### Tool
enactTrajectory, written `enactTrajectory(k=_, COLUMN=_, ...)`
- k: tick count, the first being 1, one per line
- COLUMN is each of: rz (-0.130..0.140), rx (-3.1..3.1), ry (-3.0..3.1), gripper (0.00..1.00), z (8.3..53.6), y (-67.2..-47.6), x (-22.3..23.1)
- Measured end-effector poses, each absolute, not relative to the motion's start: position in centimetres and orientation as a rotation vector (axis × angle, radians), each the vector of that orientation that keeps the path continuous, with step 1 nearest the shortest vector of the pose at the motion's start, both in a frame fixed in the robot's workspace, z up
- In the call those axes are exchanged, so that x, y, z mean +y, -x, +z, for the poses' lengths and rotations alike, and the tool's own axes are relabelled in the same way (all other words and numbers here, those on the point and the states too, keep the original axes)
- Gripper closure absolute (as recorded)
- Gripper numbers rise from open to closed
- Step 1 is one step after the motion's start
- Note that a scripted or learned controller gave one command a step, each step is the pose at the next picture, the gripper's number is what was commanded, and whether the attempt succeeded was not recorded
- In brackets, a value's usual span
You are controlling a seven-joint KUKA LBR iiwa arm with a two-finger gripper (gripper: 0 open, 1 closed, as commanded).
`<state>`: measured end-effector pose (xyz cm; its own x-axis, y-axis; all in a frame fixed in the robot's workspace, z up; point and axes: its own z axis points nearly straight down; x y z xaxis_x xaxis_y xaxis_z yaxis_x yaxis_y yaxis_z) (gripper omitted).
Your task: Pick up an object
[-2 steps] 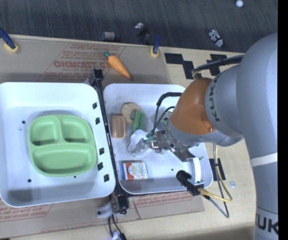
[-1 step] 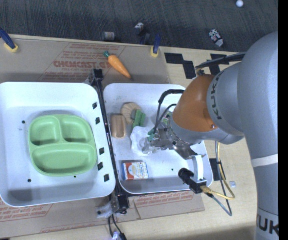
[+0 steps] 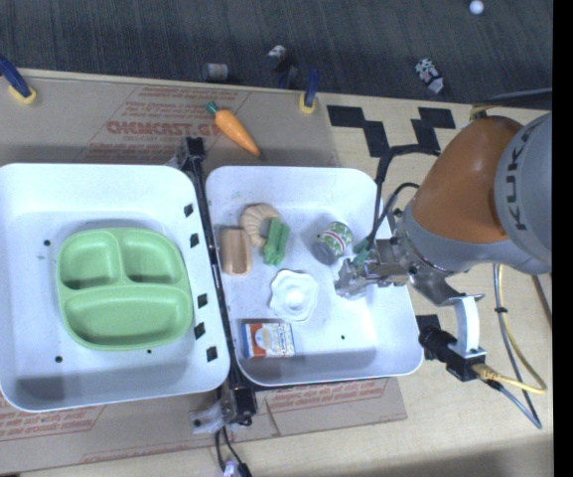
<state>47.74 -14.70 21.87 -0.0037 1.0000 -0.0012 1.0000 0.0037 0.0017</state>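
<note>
1. Gripper [image 3: 351, 284] hangs low at right bin's [image 3: 390, 351] right side.
2. Can [image 3: 333, 239] lies just up-left of it; nearest object.
3. Grip state: cannot tell.

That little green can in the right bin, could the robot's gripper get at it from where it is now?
Probably yes. The green can lies just left of the gripper, with bare bin floor between them. The white cup sits lower and further left, clear of that path.
</note>
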Motion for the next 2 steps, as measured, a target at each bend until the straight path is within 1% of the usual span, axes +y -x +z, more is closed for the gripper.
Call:
enactTrajectory(k=1, rz=-0.001, rx=2.23, ry=-2.213, gripper=1.0, z=22.0, y=-47.7, x=-13.0)
enactTrajectory(k=2, rz=0.0, rx=2.227, ry=-2.213, gripper=1.0, z=27.9, y=-54.4, x=-15.4)
